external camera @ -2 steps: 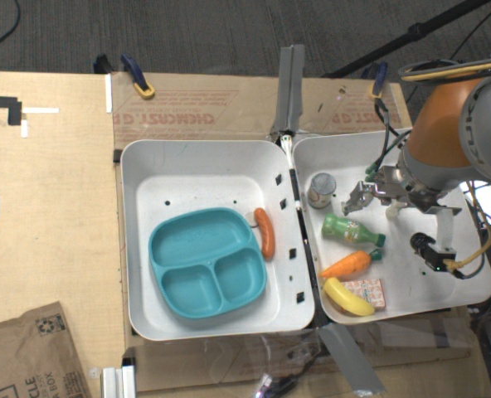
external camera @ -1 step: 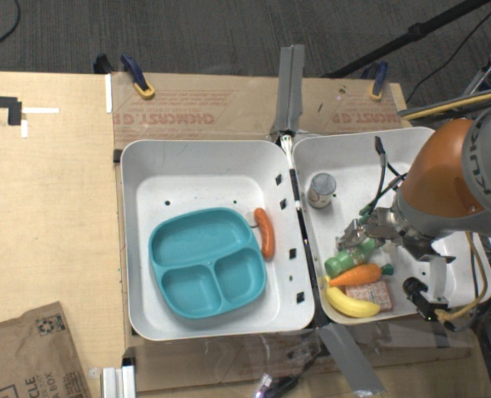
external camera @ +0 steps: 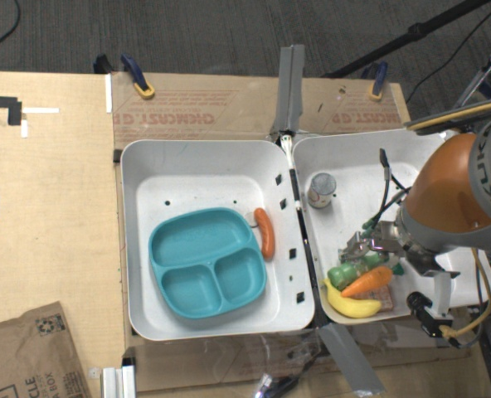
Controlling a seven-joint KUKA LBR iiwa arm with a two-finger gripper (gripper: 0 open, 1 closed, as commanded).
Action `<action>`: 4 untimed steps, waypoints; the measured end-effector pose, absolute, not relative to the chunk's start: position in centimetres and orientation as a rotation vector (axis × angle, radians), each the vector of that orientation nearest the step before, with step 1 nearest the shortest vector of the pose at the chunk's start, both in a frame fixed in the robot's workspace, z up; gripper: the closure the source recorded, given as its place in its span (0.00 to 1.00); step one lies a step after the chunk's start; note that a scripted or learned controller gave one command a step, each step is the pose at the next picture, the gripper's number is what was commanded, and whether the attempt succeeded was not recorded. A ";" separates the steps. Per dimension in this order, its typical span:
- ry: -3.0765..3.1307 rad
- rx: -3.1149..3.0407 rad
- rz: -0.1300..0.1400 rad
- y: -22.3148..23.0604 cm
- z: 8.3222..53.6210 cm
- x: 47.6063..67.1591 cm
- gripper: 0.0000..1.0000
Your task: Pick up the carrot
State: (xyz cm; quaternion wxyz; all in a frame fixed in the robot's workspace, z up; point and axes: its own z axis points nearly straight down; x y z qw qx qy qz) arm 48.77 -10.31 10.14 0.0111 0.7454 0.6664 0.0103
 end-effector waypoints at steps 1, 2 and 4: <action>2.153 2.262 0.052 -16.2 10.9 49.3 0.00; 2.510 1.835 0.043 -19.0 11.1 49.5 0.00; 2.652 1.638 0.018 -11.2 10.0 48.6 0.00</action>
